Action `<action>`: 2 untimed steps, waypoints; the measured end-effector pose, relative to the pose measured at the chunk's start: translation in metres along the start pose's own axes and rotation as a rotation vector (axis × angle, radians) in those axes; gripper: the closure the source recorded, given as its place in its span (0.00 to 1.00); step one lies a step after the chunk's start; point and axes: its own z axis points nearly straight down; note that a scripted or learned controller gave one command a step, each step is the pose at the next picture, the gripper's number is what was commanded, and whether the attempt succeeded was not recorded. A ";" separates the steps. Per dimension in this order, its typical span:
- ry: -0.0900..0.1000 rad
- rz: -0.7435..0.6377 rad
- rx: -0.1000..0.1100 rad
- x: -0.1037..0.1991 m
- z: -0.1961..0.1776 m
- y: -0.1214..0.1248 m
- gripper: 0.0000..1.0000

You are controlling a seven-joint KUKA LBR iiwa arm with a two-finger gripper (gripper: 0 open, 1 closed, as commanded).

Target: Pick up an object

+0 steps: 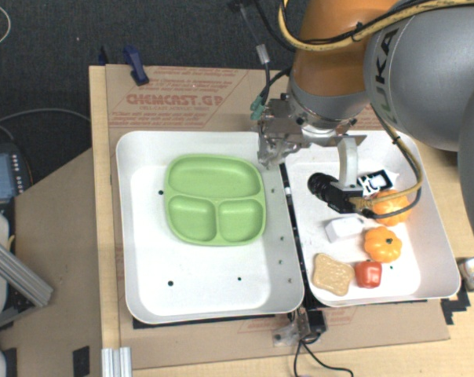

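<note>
The right bin [437, 246] holds a small orange pumpkin [382, 244], a red piece [368, 273], a tan cracker-like slab [332, 274], a white block [345, 228] and another orange item [391, 206] partly behind a yellow cable. My gripper [270, 152] hangs over the far end of the rims between the two bins, well away from those objects. Nothing shows in its grasp.
A green divided plate [215, 198] lies in the left bin [143, 234]. The bulky grey and orange arm [355, 45] covers the far right part of the bench. Brown cardboard [174, 96] lies under both bins.
</note>
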 end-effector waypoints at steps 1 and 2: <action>0.002 -0.003 -0.011 0.058 -0.053 -0.022 1.00; -0.003 0.010 0.007 0.004 0.059 -0.035 1.00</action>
